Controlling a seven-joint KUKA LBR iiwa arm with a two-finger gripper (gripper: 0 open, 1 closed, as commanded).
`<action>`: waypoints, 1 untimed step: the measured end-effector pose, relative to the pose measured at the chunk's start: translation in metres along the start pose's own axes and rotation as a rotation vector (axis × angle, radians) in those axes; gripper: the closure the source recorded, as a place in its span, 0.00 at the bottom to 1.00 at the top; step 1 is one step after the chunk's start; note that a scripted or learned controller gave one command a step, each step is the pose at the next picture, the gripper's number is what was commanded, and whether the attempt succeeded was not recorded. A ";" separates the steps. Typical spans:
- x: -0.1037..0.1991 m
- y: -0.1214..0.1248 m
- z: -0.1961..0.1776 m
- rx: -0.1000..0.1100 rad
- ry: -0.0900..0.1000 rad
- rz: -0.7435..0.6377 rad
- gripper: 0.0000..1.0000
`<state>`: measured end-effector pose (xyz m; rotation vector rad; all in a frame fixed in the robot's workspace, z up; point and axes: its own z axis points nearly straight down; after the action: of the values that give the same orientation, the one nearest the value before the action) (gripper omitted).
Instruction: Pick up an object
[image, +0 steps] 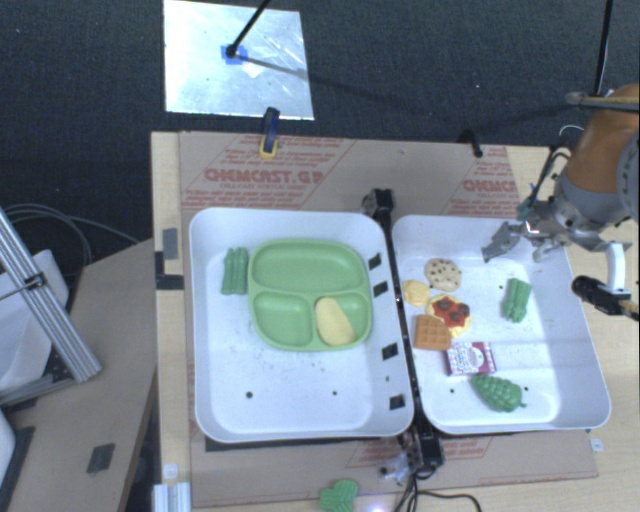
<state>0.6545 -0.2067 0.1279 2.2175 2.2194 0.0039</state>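
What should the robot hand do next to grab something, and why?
Probably move down and a little left toward the cookie. The gripper hangs above the right bin's back edge with nothing between its fingers, and the cookie looks like the nearest toy.

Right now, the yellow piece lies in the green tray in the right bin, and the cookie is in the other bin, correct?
Not quite. The camera view shows the green tray with the yellow piece in the left bin. The cookie is in the other bin, the right bin.
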 end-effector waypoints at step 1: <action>0.000 0.016 -0.014 -0.001 0.000 -0.004 0.00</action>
<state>0.6701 -0.2065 0.1418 2.2126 2.2228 0.0049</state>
